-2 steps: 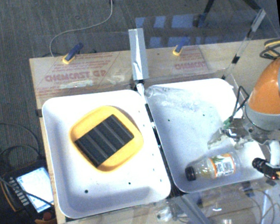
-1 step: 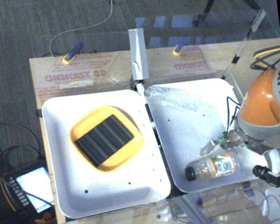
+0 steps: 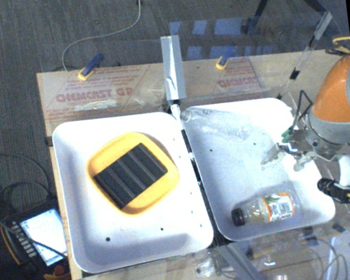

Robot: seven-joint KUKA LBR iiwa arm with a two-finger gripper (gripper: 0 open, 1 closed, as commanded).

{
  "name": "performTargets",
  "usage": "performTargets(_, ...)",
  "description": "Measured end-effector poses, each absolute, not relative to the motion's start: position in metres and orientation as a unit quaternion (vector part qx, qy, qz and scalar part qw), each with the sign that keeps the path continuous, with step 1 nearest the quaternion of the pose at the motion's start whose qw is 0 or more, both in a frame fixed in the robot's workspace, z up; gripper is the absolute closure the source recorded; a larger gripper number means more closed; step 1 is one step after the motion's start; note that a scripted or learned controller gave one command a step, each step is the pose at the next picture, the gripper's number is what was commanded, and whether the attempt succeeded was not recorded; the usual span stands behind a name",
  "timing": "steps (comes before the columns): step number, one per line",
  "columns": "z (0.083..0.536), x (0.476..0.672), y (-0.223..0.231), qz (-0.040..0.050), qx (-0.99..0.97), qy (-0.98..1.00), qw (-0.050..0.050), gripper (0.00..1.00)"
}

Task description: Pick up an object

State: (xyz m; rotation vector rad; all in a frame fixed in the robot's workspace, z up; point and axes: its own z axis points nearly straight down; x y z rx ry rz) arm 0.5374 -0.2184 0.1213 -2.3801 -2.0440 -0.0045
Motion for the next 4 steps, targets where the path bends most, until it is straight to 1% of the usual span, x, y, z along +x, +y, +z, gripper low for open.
performTargets(1, 0.092, 0.491, -0.205, -0.0052, -0.716, -0.698, -0.010, 0.00)
performTargets(2, 0.128, 0.543, -0.201, 0.0021, -0.810, -0.586, 0.000, 0.00)
performTargets(3, 0.170, 0.483, -0.170, 0.0015, -0.734, -0.679, 0.001, 0.00)
performTargets(4, 0.117, 0.483, -0.198, 0.0014, -0.702, -0.712, 0.001, 0.00)
